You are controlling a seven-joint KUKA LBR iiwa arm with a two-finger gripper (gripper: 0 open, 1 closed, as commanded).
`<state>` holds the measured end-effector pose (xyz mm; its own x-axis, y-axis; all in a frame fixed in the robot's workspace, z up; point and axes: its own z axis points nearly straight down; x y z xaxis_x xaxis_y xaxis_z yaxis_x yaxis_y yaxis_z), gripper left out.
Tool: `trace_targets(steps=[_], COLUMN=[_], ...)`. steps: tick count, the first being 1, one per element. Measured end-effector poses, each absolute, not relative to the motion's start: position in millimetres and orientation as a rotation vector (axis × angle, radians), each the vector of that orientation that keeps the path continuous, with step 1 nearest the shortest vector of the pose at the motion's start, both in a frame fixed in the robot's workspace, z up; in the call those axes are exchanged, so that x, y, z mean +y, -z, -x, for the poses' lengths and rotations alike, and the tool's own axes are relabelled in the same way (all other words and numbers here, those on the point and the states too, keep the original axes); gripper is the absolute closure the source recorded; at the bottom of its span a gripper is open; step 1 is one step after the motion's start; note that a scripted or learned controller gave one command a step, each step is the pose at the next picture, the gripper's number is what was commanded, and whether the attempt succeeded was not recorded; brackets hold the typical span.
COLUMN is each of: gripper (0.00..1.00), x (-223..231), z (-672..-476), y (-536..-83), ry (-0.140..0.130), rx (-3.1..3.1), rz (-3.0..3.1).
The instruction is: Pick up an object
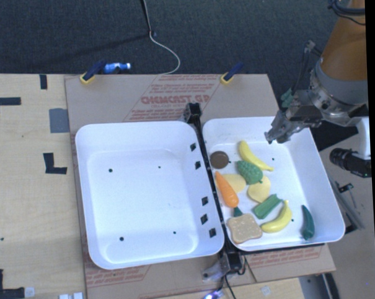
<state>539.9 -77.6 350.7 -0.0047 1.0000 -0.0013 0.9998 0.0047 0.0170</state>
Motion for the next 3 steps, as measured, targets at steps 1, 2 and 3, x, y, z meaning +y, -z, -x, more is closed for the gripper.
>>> trace_targets(steps=[1, 2, 3], gripper=[1.00, 1.00, 1.00], x=[-38.7, -50.3, 35.9], z=[-582.0, -668.4, -619.8], y=[-513.0, -534.3, -267.6], ry=[-0.020, -0.001, 0.021], rx=[2.219, 2.220, 2.237], rz=[-2.203, -2.216, -2.225])
